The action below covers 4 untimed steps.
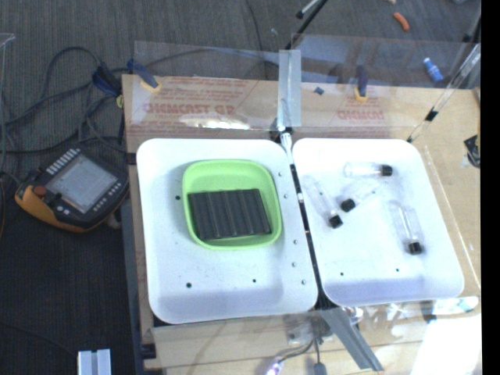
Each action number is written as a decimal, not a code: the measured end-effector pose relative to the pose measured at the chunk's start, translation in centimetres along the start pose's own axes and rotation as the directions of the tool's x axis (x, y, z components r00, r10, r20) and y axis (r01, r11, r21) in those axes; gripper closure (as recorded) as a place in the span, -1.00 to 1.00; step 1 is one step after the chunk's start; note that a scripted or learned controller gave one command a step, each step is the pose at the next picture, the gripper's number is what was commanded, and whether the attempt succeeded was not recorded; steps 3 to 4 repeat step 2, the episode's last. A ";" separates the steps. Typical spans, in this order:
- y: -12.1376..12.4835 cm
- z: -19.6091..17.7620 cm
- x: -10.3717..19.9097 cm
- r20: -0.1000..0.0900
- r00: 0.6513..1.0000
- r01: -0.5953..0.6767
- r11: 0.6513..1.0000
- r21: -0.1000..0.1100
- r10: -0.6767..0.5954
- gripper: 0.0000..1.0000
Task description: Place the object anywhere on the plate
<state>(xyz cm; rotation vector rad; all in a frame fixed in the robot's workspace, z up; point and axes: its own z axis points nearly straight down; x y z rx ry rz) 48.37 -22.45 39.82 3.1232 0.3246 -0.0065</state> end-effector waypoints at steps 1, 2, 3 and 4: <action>0.3 -3.5 1.8 0.000 1.000 -0.007 1.000 0.001 0.007 -1.00; 0.1 10.9 1.0 0.001 1.000 -0.007 1.000 0.004 0.007 -1.00; 0.1 10.9 1.0 0.001 1.000 -0.007 1.000 0.004 0.007 -1.00; 0.1 10.9 1.0 0.001 1.000 -0.007 1.000 0.004 0.007 -1.00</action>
